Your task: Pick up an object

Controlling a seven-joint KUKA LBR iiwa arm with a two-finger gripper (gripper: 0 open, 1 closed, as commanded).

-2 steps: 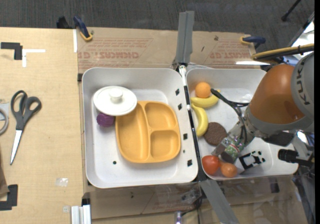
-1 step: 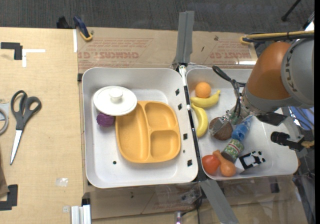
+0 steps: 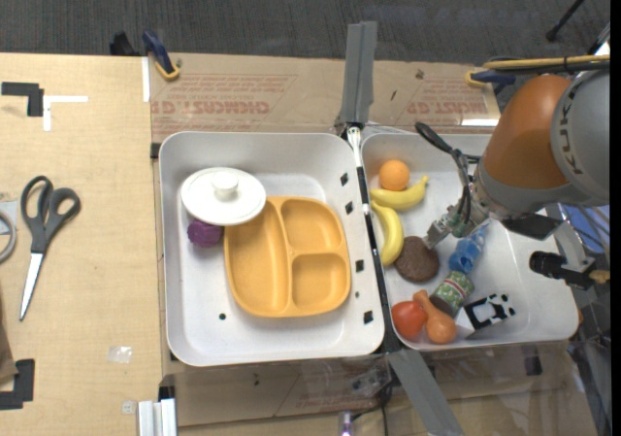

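The desk (image 3: 87,259) was pale wood, with a sheet of printed cardboard (image 3: 262,94) laid across its 12 o'clock side. Two shallow white bins sat on it side by side, touching: the left bin (image 3: 184,327) near the centre, the right bin (image 3: 553,322) at 3 o'clock. Black-handled scissors (image 3: 41,230) lay at 9 o'clock, well apart from the bins. A blue clamp (image 3: 160,53) gripped the cardboard's corner at 11 o'clock.
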